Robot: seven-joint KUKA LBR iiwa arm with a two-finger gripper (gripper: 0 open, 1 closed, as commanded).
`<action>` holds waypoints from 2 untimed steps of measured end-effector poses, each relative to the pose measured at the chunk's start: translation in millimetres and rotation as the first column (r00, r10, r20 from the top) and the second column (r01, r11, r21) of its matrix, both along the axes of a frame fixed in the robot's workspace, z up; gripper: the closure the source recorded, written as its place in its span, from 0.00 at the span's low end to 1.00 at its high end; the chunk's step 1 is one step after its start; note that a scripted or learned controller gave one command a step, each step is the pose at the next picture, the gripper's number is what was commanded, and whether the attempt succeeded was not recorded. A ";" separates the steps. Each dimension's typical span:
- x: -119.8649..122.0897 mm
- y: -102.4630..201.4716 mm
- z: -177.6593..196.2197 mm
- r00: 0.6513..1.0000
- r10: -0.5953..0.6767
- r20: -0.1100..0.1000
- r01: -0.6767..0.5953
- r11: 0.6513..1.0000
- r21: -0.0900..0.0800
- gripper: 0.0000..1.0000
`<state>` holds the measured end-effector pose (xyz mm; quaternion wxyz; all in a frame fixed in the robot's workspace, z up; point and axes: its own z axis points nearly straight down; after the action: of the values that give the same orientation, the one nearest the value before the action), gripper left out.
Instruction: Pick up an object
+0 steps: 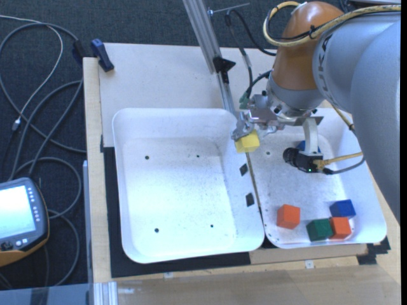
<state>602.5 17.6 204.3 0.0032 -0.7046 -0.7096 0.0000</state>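
While claw (245, 132) grips yellow block (248, 142), wrist hides fingertips.

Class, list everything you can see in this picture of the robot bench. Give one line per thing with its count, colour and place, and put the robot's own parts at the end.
yellow block: 1, yellow, between the gripper's fingers, above the divide where the two bins meet
orange blocks: 2, orange, near end of the right bin; one alone, one beside the green block
green block: 1, green, near end of the right bin
blue block: 1, blue, right bin, just behind the second orange block
left bin: 1, white
right bin: 1, white
blue clamp: 1, blue, far left corner of the bench
handheld screen: 1, grey and orange, floor at left
gripper: 1, metal, holding the yellow block
arm: 1, grey with orange band, reaching in from the right
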 end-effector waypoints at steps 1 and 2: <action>10.3 -5.6 60.2 1.000 -0.005 0.012 0.005 1.000 -0.004 1.00; 2.5 54.3 -9.4 1.000 -0.001 -0.006 0.001 1.000 -0.002 1.00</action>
<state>605.0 71.9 194.9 0.0044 -0.7049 -0.7093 0.0028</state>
